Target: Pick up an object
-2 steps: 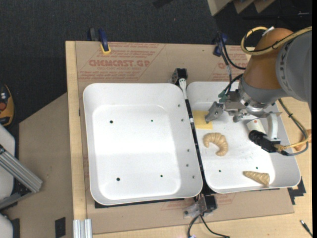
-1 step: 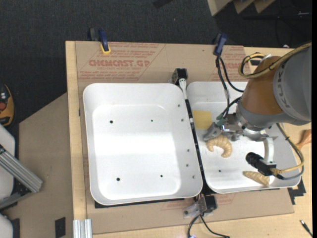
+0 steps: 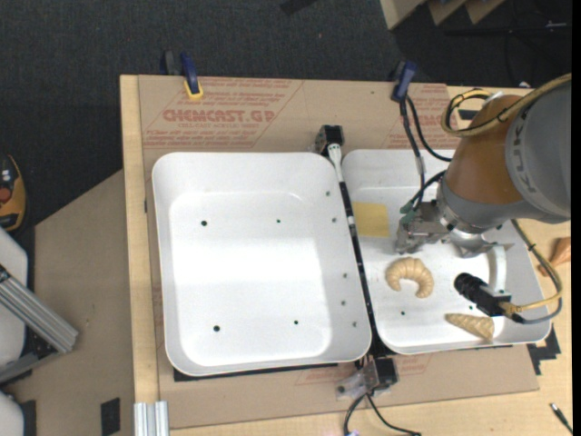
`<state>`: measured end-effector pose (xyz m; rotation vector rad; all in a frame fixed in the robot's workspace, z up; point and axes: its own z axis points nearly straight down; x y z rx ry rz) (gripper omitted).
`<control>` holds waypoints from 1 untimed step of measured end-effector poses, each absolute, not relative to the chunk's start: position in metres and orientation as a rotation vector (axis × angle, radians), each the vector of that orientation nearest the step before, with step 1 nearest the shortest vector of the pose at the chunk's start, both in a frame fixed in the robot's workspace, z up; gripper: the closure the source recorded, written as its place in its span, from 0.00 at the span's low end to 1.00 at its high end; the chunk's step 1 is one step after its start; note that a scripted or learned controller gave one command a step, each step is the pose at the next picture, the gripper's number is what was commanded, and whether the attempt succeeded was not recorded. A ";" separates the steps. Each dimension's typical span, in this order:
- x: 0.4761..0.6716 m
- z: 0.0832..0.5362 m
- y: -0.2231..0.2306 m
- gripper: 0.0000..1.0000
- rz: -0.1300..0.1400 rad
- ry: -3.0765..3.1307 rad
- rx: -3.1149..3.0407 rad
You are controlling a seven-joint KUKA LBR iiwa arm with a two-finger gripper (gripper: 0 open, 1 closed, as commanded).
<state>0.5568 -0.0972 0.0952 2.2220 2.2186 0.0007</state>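
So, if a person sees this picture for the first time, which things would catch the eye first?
Probably the big grey arm with its orange band, reaching in from the right over the right bin, its gripper low above the bin floor. Next, the croissant just below the gripper, with a yellow block to its upper left and a cone-shaped piece near the bin's front edge.

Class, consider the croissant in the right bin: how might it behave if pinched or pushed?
The croissant looks curved and rounded, so a push would probably pivot it rather than roll it. Its tapered ends might slip from a pinch; the thick middle seems safer. It lies apart from the yellow block.
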 end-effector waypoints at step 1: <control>0.634 0.192 -0.051 1.00 0.018 2.221 2.204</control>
